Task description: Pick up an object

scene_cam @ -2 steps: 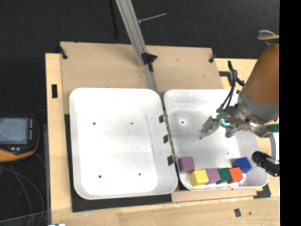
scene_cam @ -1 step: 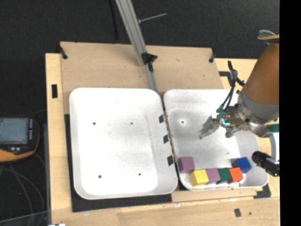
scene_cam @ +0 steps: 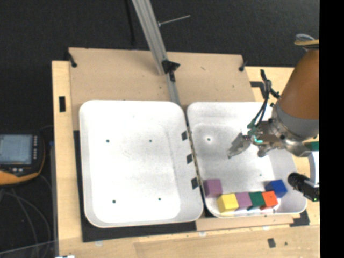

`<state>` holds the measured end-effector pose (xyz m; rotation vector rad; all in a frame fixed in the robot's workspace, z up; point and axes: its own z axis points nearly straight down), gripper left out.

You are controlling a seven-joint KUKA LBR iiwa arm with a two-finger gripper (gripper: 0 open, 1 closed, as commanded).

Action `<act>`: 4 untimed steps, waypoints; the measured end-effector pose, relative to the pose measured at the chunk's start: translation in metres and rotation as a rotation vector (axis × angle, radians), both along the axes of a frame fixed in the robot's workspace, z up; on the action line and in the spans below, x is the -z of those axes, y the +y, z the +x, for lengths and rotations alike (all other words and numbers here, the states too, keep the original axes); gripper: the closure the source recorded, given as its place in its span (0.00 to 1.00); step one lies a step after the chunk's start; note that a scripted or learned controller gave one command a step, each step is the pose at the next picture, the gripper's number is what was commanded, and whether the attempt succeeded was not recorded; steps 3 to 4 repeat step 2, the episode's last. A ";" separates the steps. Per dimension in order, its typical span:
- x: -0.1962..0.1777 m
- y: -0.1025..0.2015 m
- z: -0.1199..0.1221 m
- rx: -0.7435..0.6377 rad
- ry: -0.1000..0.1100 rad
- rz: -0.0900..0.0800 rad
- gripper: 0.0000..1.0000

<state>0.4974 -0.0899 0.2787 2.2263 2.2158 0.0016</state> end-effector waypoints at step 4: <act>0.000 0.000 0.000 0.001 0.000 0.000 0.00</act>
